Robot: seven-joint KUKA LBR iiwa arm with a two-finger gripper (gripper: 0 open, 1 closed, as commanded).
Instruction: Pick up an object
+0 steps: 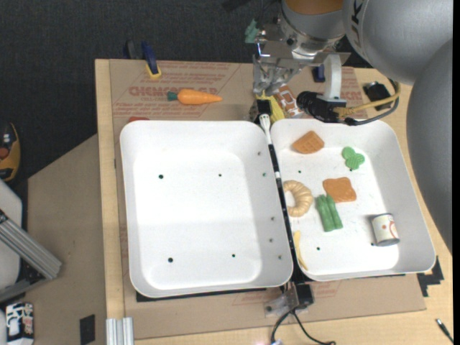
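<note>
You see the gripper hanging just past the far edge of the bench's two bins, above the seam where they meet. Its fingers merge with cables and clutter beneath them, so you cannot tell whether they are spread or pressed together, and nothing can be made out between them. A small brown packet and a yellow-and-black piece sit right under it, both partly hidden.

The arm is cut off by the top and right edges of the view and covers the right bin's far right corner.

In the right bin you find an orange wedge near the far edge, a green piece beside it toward the right edge, a pale ring-shaped pastry by the left edge, an orange square at the middle, touching green stalks, and a small can lying on its side near the right edge. A thin yellow sliver along the near left edge is hard to identify.

The left bin shows its white floor with a few dark dots. A toy carrot lies on the cardboard beyond its far edge.
</note>
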